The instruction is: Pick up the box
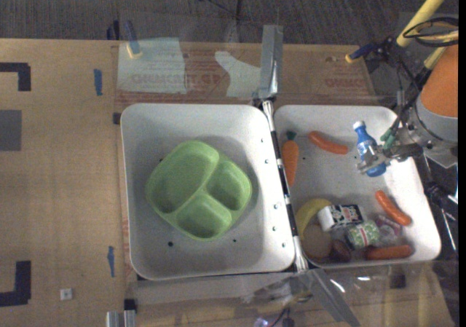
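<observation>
Two shallow white bins sit side by side on the tan bench, and the right bin (429,205) serves as the landmark. Along its near wall lies a heap: an orange sausage-shaped toy (389,251) at the near right corner, a small green-and-white carton (362,233) touching it, and a dark reddish lump (341,250) just left of that. The small black-and-white printed box (344,214) lies tilted just behind the carton, near the middle of the near half, leaning against a yellow rounded toy (312,210) and a tan disc (316,239) at the near left corner. Another orange sausage (393,207) rests by the right wall, apart from the box. Farther in, an orange carrot with a green tip (290,160) lies along the left wall and an orange sausage (328,143) sits near the far wall. The gripper (378,156) hovers over the far right part, well apart from the box; a blue-and-white bottle (366,148) is at its tip, but whether the claw is open or clamped cannot be told. Left of the landmark, the left bin (138,245) holds a green divided plastic tray (199,188).
</observation>
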`<state>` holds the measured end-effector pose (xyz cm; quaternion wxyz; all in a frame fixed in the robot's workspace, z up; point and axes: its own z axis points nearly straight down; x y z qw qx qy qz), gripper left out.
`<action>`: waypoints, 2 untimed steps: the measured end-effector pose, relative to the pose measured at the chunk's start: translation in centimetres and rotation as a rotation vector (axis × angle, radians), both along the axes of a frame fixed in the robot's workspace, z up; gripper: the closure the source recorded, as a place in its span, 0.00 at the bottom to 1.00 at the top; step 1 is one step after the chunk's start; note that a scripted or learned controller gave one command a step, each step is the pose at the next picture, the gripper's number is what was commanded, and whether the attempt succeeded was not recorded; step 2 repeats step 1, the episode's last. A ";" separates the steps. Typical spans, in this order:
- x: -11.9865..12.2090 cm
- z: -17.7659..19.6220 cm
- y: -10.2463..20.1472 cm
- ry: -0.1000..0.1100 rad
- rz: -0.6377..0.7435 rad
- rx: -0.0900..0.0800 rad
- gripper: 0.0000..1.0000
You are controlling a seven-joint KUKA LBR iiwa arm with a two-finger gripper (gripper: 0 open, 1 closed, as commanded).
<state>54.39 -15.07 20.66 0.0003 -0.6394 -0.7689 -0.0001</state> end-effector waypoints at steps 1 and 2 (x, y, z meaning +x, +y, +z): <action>0.1 1.1 -0.1 -0.004 -0.001 -0.001 1.00; 0.1 1.1 -0.1 -0.004 -0.001 -0.001 1.00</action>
